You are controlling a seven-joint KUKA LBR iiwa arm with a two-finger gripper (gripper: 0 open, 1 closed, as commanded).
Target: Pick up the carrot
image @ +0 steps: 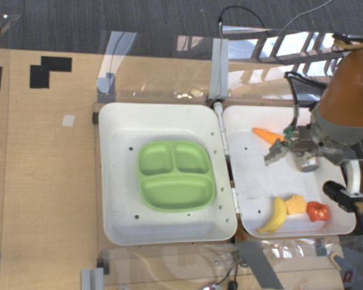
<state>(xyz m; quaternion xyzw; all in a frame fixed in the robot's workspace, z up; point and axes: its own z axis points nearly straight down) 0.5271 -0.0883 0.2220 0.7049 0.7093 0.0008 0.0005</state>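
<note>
The orange carrot [266, 135] lies in the right bin [248, 180], near its far side, pointing left. My gripper [280, 142] hangs at the carrot's right end, low over the bin floor. Its fingers are spread: one grey finger [273, 155] points down-left just in front of the carrot, the other sits behind the carrot's thick end. The gripper is open and the carrot rests on the bin floor, with only its right tip lying between the fingers.
A yellow banana [274, 215], a piece of corn [295, 205] and a red pepper [317, 211] lie at the right bin's near edge. A green divided plate [175, 175] sits in the left bin [118, 180]. A ridge [225, 162] separates the bins.
</note>
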